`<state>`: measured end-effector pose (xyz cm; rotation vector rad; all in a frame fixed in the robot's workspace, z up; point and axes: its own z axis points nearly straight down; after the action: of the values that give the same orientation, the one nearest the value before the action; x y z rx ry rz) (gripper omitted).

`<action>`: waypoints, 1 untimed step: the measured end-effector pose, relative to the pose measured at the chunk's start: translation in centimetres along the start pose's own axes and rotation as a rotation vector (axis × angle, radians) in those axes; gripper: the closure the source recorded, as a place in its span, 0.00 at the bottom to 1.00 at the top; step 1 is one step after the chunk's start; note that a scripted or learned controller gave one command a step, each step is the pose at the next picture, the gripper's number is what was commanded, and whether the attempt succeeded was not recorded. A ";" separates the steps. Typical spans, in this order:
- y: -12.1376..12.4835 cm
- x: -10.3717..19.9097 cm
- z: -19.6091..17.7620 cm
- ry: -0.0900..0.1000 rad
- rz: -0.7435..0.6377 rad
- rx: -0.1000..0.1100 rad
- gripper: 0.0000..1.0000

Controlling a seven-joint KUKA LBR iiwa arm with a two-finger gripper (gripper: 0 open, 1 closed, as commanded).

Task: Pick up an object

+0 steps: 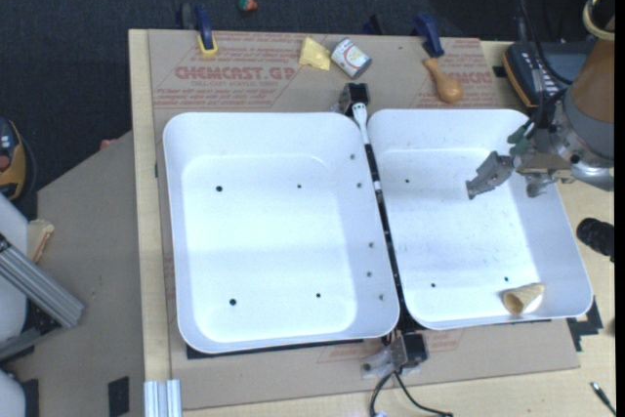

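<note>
Over the right bin (459, 127), the gripper (488, 177) is hanging above bare white floor with nothing between its fingers; whether they are apart or together cannot be told from this slanted view. A small tan object (522, 299), likely the thing to pick, is lying well apart from it in the bin's near right corner, close against the rim, which may crowd any grasp. The left bin (195, 142) is sitting alongside. Beyond both bins, a yellow piece (314, 55) and a wooden-looking piece (442, 80) are lying on the board, probably out of play.
</note>
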<state>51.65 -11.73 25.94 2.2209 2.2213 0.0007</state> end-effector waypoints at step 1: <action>-3.4 1.2 -15.9 -0.003 -0.002 -0.020 0.00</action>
<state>48.27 -10.53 41.85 2.2066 2.2122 0.0199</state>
